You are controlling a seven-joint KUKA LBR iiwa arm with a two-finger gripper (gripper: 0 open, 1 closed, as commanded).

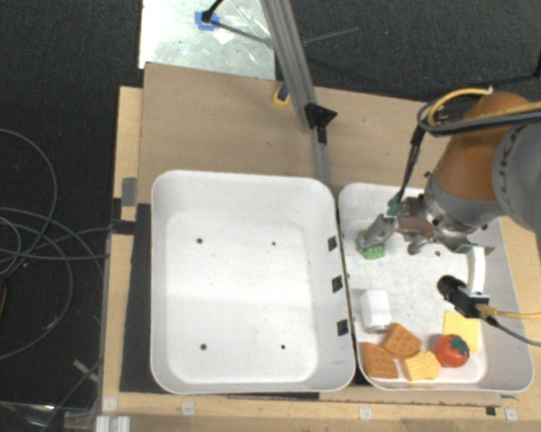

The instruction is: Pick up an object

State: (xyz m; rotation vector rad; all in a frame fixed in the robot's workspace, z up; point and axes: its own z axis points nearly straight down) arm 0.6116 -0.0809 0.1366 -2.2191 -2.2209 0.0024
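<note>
My gripper (378, 235) hangs low over the upper left part of the right bin (511, 372), reaching in from the right. A small green object (373, 251) lies on the bin floor right at the gripper's tip, touching it or just below it. The view does not show whether the green object is gripped. Lower in the same bin lie a white block (373, 309), two orange waffle-like pieces (400, 340) (379, 361), a yellow piece (421, 367), a red fruit with a green top (453, 350) and a yellow wedge (461, 328).
The left bin (169, 249) sits beside the right one, with black clips along their shared wall. A grey pole (298, 67) slants over the bench behind the bins. A yellow cable (525, 317) runs off the arm's wrist over the right bin.
</note>
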